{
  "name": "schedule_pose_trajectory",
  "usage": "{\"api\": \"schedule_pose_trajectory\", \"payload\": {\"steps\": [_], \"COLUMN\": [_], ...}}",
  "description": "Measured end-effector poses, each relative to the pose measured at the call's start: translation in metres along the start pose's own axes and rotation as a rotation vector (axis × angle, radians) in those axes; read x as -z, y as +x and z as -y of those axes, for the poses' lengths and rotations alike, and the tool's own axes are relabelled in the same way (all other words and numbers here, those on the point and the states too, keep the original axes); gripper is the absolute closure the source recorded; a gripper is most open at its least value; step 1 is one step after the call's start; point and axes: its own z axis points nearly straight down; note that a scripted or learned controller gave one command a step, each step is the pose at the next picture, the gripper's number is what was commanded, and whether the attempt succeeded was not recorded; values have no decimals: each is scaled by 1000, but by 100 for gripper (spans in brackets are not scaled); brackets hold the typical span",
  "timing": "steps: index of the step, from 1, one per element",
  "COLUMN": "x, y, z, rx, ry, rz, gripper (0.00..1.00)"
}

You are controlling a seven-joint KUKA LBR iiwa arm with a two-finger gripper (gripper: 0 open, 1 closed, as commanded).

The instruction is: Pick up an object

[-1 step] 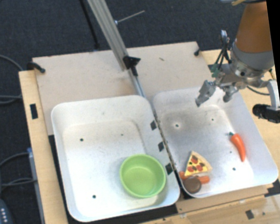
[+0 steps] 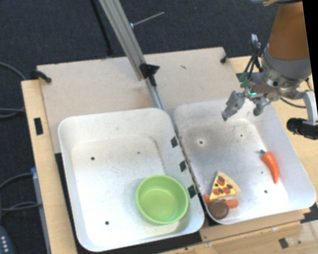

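White plastic forms the two shallow bins on the bench, and the right bin [image 2: 280, 153] serves as the landmark for everything below. The gripper [image 2: 244, 105] hangs over that bin's far right corner, its two grey fingers [image 2: 231, 107] spread apart with nothing between them. Above it the arm's orange band [image 2: 286, 26] and grey wrist [image 2: 283, 73] reach in from beyond the bin's right rim.

Inside the right bin, an orange toy carrot [image 2: 271, 166] lies near the right wall, well apart from the gripper and nearer the front. At the bin's front left corner sits a toy pizza slice [image 2: 222, 185], yellow with red dots; just in front of it and touching or nearly touching lies a small brown round piece [image 2: 219, 209], with a short orange piece [image 2: 232, 203] beside it.

Left of the right bin, touching it along the shared edge, is the left bin [image 2: 90, 139], which holds a green bowl [image 2: 161, 198] near its front right corner. A slanted aluminium rail [image 2: 121, 26] rises from behind the seam between the two bins.
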Motion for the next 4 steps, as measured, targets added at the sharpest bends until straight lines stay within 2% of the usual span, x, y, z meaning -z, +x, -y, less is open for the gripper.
{"api": "schedule_pose_trajectory", "payload": {"steps": [1, 3, 4], "x": [-63, -164, -149], "y": [2, 7, 7], "z": [1, 8, 6], "rx": [-4, -5, -10], "ry": [7, 5, -2], "rz": [3, 3, 1], "gripper": [0, 0, 100]}}
